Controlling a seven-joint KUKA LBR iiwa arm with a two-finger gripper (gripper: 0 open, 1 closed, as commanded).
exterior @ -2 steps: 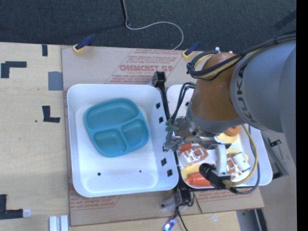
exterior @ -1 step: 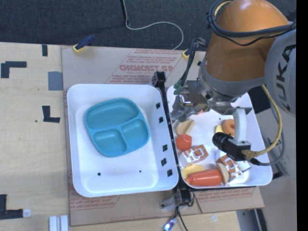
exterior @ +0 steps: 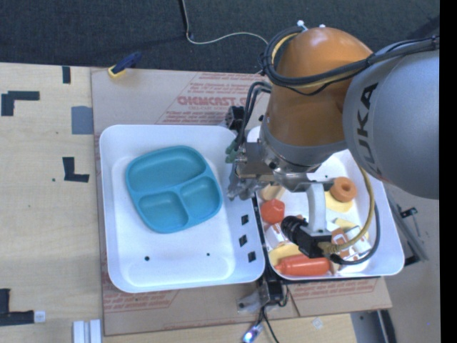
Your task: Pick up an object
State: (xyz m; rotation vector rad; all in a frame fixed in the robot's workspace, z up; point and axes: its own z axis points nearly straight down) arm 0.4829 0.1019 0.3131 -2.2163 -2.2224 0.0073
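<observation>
The arm's orange and grey wrist hangs low over the right bin (exterior: pixel 389 263) and hides much of it. My gripper (exterior: pixel 275 190) is under the wrist, over the bin's left side, just above a small red-orange toy (exterior: pixel 272 211). An orange ring-shaped toy (exterior: pixel 344 189) rests on a pale yellow piece (exterior: pixel 341 206) further right. A red sausage (exterior: pixel 303 266) and a yellow banana-like piece (exterior: pixel 280 251) lie along the bin's front wall.
The left bin (exterior: pixel 171 270) holds a blue divided plate (exterior: pixel 173 188) in its upper half. Both bins sit on a cardboard sheet (exterior: pixel 164 98). A white cable (exterior: pixel 214 40) runs across the dark floor behind.
</observation>
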